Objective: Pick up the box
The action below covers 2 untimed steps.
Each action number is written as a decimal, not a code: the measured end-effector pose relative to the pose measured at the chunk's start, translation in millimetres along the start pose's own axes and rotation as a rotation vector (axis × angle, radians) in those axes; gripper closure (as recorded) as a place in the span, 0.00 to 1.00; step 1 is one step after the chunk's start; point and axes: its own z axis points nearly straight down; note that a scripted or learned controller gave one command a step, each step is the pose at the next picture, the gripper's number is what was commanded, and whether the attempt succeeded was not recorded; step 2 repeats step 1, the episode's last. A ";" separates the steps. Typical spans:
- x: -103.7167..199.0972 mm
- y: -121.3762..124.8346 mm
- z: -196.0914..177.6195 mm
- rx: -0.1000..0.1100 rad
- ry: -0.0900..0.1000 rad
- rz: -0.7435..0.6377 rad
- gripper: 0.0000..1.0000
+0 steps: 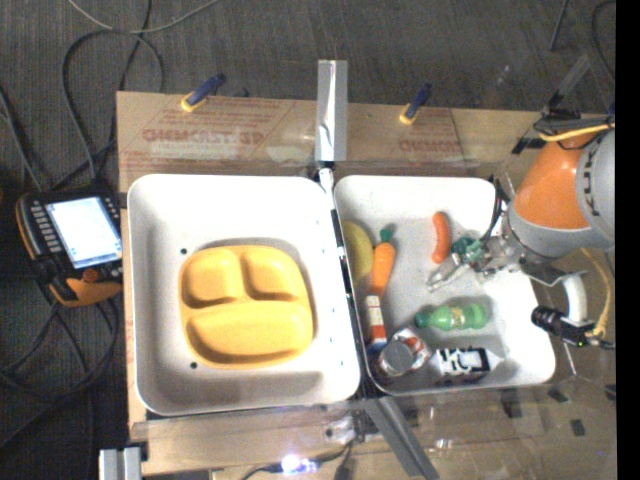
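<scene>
End effector (447, 265) hovered open and empty over right bin (520, 368) | box (461, 362) lay at near edge, beside green bottle (452, 317)

There are two bins (140, 218), one yellow tray (247, 303), one carrot (381, 264), one sausage (440, 236), one bottle (453, 317), one can (400, 354), one box (461, 362).

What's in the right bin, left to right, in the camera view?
Banana → carrot → sausage → gripper, hovering open above the green bottle. The box lies along the near wall.
</scene>
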 end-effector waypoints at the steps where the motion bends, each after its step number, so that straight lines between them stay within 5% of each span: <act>1: 50.4 13.2 4.0 -0.010 -0.008 -0.002 0.00; 2: 50.4 13.2 4.0 -0.010 -0.008 -0.002 0.00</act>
